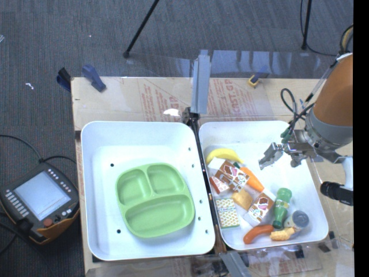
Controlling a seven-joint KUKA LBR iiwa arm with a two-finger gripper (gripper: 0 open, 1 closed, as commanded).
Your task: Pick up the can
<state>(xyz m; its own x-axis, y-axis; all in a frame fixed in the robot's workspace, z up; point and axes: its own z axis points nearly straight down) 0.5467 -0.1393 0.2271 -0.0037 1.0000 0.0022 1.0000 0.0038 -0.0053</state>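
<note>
1. While the two-finger gripper (283, 154) hangs over the upper right part of the right white bin (253, 133), its jaws look spread apart, with nothing between them.
2. Below the gripper, well apart from it, the small grey round-topped can (300, 219) lies near the bin's lower right corner.
3. Just left of the can stands a green bottle (282, 206); a pale ridged snack piece (282, 234) and an orange sausage-shaped toy (257, 234) lie below.
4. Left of the gripper sit a yellow banana (224, 154), an orange carrot (252, 179) and several small printed cartons (230, 176).
5. Across the divider, the left white bin (98, 137) holds a green three-compartment plate (155, 199).
</note>
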